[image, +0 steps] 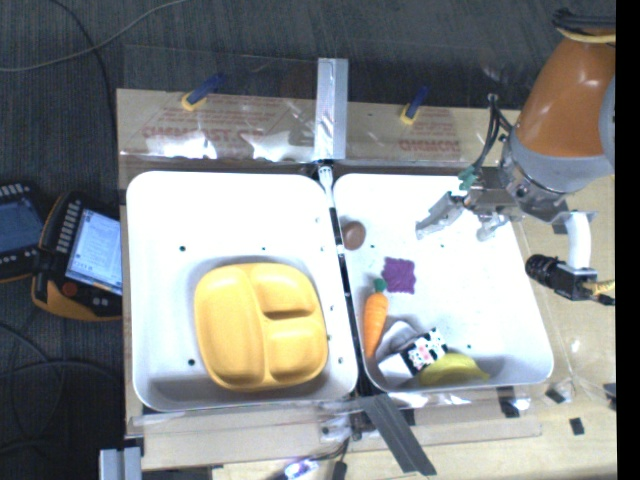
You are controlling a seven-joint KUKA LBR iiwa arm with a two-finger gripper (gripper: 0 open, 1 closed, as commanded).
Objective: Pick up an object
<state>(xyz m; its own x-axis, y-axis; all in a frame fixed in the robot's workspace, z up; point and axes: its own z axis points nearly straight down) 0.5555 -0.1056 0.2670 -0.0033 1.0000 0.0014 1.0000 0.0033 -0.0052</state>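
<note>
Two bins (150,268); one tray (260,323); one carrot (374,318)

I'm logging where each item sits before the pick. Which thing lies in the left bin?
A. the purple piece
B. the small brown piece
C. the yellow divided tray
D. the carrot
C: the yellow divided tray lies alone in the left bin, while the carrot, the purple piece and the small brown piece all lie in the right bin.
</note>
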